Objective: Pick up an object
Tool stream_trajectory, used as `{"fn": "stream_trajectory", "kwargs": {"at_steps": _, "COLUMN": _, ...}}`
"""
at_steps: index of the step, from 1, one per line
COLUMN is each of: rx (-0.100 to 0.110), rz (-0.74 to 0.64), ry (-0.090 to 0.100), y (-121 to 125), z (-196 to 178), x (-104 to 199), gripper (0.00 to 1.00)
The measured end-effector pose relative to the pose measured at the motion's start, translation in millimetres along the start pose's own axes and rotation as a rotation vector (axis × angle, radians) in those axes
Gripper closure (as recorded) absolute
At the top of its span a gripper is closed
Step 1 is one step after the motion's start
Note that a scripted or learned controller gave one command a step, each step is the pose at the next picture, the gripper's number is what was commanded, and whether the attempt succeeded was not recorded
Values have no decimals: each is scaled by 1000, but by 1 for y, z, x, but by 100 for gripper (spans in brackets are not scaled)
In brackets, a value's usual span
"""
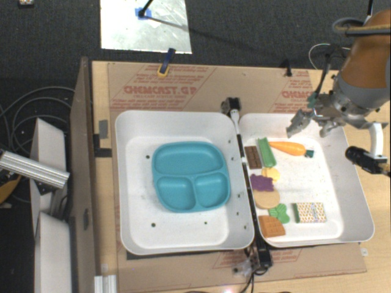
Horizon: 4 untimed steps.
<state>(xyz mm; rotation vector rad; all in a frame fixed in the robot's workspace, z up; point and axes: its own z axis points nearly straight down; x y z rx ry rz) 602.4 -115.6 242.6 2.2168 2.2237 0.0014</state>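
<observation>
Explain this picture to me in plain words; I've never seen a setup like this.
A single camera fixed above a bench looks down at a slant. The grey and orange machine on the right is a robot arm; its claw hangs over the right bin with nothing visibly held. That bin contains toy food: a carrot, a green stick, a brown bar, a purple piece, a tan disc and a patterned block. The left bin holds a teal divided tray.
</observation>
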Motion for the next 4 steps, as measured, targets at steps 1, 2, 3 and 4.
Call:
{"fn": "stream_trajectory", "kwargs": {"at_steps": 1, "rx": 2, "rz": 2, "ry": -1, "y": 39, "z": 89, "x": -24, "gripper": 0}}
{"fn": "stream_trajectory", "kwargs": {"at_steps": 2, "rx": 2, "rz": 3, "ry": 0, "y": 23, "z": 143, "x": -44, "gripper": 0}}
{"fn": "stream_trajectory", "kwargs": {"at_steps": 3, "rx": 11, "rz": -6, "ry": 3, "y": 66, "z": 158, "x": -57, "gripper": 0}}
{"fn": "stream_trajectory", "kwargs": {"at_steps": 4, "rx": 12, "rz": -5, "ry": 1, "y": 64, "z": 149, "x": -58, "gripper": 100}}
